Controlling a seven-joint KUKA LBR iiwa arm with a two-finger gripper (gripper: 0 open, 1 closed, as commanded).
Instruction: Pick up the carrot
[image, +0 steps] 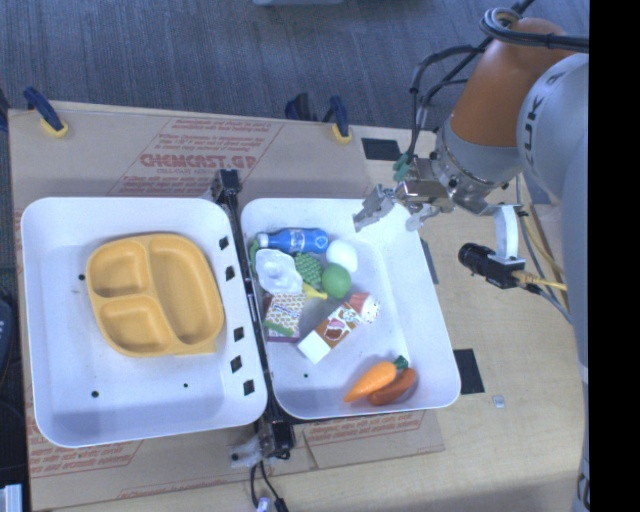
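An orange carrot (380, 382) with a small green top lies near the front right corner of the right bin (425, 320). My gripper (392, 211) hangs above the bin's far right corner, well away from the carrot. Its fingers (368, 211) are spread apart with nothing between them.
In the right bin lie a blue bottle (295, 240), a white egg (342, 254), a green ball (337, 282), a white crumpled object (277, 270) and a small carton (340, 326). The left bin (40, 300) holds a yellow divided plate (153, 293). A black clamp (228, 185) sits between the bins.
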